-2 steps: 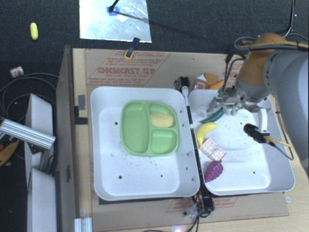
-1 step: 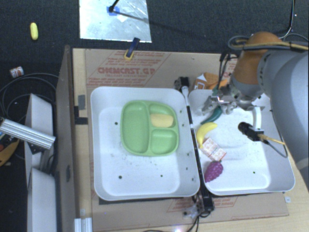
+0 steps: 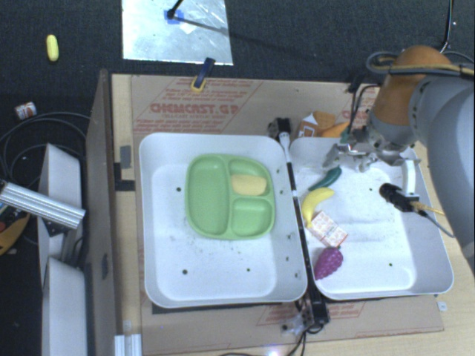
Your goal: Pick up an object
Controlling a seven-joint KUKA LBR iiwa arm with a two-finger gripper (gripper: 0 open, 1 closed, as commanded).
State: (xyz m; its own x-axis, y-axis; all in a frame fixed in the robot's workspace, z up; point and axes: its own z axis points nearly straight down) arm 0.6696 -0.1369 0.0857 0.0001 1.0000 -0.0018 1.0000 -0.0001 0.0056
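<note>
My gripper (image 3: 350,155) hangs over the back left part of the right bin (image 3: 386,273). Just below and left of it lies a dark green, elongated thing (image 3: 329,176). A yellow banana (image 3: 316,200) lies next to that by the bin's left wall. Nearer the front come a small red and white box (image 3: 326,229) and a bunch of purple grapes (image 3: 329,262). I see nothing between the gripper's tips.
The left bin (image 3: 171,273) bears a green divided plate (image 3: 215,199) with a yellow item (image 3: 249,185) in its back right compartment. An orange thing (image 3: 326,125) lies on the cardboard behind the right bin. The grey arm (image 3: 438,117) fills the right side.
</note>
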